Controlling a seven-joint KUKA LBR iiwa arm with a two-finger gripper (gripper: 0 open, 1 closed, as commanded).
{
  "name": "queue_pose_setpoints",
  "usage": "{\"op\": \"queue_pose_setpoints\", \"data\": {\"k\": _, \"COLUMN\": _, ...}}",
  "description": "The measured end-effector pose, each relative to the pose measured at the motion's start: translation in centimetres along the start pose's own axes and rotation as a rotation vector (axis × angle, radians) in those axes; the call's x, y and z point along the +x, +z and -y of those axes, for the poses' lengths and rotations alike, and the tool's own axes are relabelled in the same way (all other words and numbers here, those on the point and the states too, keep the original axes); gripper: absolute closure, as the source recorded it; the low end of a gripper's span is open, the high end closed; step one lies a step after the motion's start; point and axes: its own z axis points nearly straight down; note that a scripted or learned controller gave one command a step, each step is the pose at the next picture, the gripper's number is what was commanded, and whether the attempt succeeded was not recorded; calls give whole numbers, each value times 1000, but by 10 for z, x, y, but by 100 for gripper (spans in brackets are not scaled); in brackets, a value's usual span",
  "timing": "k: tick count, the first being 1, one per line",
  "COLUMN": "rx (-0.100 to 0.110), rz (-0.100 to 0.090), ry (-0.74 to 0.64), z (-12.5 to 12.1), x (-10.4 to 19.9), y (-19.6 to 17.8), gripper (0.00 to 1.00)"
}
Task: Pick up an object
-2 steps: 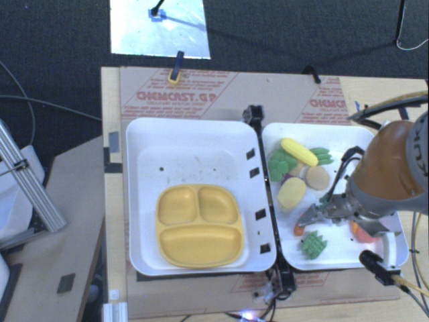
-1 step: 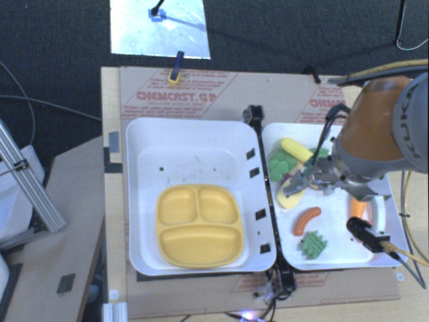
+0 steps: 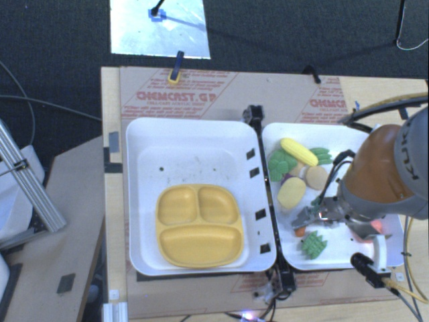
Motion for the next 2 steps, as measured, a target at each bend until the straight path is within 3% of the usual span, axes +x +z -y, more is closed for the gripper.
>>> {"op": "queue_pose_setpoints", "data": {"k": 1, "rx": -10, "rz": 0, "ry": -6, "z": -4, "x": 3, "y": -15, "gripper": 100}}
{"op": "queue_pose_setpoints", "data": {"k": 2, "rx": -18, "rz": -2, "ry": -18, "z": -14, "x": 85, "y": -111, "gripper": 100}}
